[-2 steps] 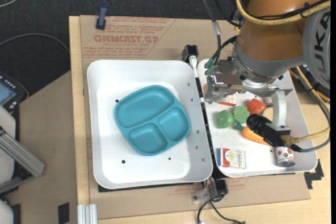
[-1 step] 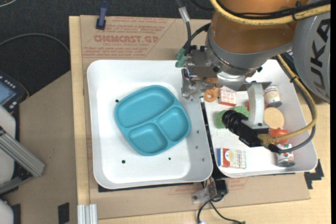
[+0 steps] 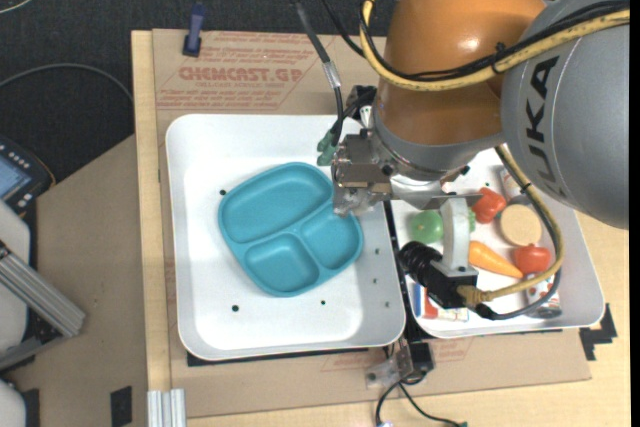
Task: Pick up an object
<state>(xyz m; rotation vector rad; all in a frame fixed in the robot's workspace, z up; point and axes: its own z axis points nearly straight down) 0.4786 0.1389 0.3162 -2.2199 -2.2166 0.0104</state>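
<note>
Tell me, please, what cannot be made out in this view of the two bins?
- Gripper: its fingers are hidden under the arm's wrist, at the blue divided tray's edge.
- Right bin: largely covered by the arm, so the toy foods show only in part.
- Label on the cardboard sheet: too small to read fully.

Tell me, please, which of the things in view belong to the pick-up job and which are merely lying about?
Part of the job:
- gripper, at the right rim of the blue divided plate
- blue divided plate in the left bin
- toy foods in the right bin: carrot, green piece

Lying about:
- blue clip on the board
- cardboard board
</note>
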